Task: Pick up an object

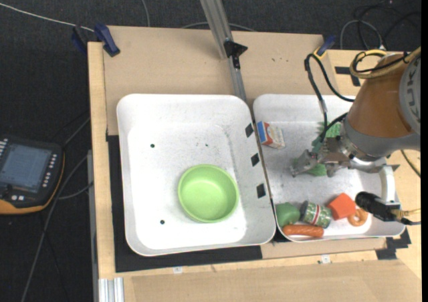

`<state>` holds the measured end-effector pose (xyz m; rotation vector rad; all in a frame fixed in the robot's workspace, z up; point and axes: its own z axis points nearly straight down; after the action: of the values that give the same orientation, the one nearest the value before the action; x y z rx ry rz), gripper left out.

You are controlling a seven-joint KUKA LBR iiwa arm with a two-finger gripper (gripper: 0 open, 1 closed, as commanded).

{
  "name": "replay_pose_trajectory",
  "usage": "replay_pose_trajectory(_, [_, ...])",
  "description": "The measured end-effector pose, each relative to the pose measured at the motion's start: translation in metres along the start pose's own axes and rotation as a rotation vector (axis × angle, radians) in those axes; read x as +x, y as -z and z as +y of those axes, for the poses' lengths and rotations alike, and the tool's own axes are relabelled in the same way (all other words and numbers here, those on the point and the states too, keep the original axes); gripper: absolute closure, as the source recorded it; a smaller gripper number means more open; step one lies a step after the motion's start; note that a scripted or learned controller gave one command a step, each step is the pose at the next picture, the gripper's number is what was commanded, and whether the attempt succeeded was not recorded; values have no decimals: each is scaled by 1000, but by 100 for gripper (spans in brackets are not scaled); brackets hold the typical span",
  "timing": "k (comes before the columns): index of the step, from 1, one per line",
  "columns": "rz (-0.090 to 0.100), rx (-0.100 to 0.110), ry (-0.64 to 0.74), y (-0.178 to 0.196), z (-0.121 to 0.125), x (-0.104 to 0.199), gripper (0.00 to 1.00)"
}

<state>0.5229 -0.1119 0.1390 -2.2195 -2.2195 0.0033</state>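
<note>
My gripper (302, 166) hangs low over the middle of the right bin (294, 110), with the arm coming in from the right. A green object (321, 171) lies right under the gripper, partly hidden by it, and more green (329, 132) shows just behind the wrist. Left of the gripper, a small red, white and blue carton (271, 135) lies near the bin's left wall. Along the front wall lie a green lump (287, 214), a small can (315, 214), an orange block (341, 205), an orange ring (358, 218) and a red-orange sausage shape (304, 230).
The left bin (140, 127) holds a light green bowl (208, 192) toward its front right. A metal pole (217, 13) slants down to the gap between the bins. A tablet (27, 174) lies off the bench at far left.
</note>
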Motion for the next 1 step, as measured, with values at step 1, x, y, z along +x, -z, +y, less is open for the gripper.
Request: replay_pose_trajectory(1, [0,-5,1,12,1,0,100])
